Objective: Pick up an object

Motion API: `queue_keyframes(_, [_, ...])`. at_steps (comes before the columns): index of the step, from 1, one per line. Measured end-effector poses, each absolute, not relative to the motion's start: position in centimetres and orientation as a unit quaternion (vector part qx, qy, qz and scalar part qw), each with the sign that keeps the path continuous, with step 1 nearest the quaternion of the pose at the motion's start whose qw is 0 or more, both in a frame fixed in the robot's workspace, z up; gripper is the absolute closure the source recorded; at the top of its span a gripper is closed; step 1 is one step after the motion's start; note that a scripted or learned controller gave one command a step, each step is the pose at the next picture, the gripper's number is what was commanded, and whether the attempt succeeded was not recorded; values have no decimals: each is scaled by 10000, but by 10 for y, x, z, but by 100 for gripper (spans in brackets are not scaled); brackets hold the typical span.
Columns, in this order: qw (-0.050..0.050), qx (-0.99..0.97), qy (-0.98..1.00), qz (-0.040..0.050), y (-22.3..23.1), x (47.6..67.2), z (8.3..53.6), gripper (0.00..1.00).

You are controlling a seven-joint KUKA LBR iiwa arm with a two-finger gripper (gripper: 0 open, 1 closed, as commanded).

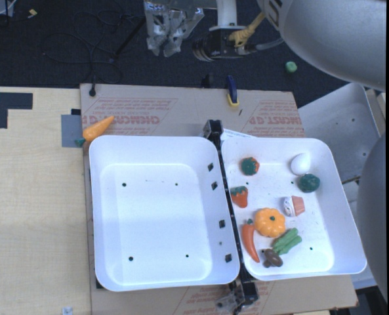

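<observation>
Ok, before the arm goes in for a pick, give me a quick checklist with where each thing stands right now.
1. Objects available in the right bin: ok, several toy foods.
2. Isolated target: ok, the white egg sits apart from its neighbours.
3. Clutter: not ok, the pumpkin, carrot and green pod are crowded together.
4. Claw above the bins: not ok, it hangs beyond the bench's far edge.
5. Claw open: cannot tell.

Toy foods [270, 222] in right bin [338, 241]
</observation>
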State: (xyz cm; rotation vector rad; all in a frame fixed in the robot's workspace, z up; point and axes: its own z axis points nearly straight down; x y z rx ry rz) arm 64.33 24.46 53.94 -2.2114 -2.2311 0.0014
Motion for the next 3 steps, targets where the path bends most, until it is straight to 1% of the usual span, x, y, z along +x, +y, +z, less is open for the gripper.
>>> queue_keyframes(1, [47,-7082,-7059,103,242,620,345,100])
queue_keyframes(2, [6,-7072,-7070,29,244,644,329,100])
queue_keyframes(3, [-32,-7052,-7089,-64,244,643,549,100])
